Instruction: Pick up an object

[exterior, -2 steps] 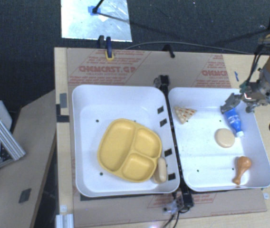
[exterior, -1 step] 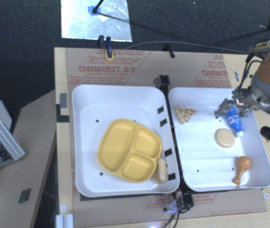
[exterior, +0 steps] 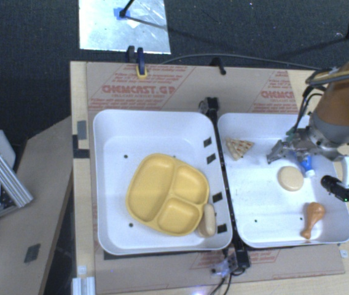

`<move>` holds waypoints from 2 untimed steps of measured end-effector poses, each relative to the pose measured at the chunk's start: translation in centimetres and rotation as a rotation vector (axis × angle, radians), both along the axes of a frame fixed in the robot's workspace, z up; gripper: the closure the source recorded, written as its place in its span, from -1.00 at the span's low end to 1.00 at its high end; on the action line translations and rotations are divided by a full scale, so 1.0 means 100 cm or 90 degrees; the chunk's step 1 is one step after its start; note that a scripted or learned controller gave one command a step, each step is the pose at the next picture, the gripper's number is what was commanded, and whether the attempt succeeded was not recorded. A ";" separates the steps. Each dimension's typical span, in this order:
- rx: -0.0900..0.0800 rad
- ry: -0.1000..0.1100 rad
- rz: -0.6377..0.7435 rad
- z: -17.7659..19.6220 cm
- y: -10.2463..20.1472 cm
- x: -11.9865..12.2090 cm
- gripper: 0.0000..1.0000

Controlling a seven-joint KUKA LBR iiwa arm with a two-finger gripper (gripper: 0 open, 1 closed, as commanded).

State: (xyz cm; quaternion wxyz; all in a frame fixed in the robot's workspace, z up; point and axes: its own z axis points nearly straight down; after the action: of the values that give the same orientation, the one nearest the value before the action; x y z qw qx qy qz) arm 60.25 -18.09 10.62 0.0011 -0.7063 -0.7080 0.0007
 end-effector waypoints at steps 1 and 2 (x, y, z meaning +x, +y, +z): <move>0.004 -0.003 0.002 -0.021 0.004 0.002 -1.00; 0.001 -0.006 0.002 -0.009 0.002 0.003 1.00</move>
State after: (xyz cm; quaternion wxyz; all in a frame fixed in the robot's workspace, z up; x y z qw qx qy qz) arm 60.56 -17.85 9.71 -0.0017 -0.7053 -0.7089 -0.0029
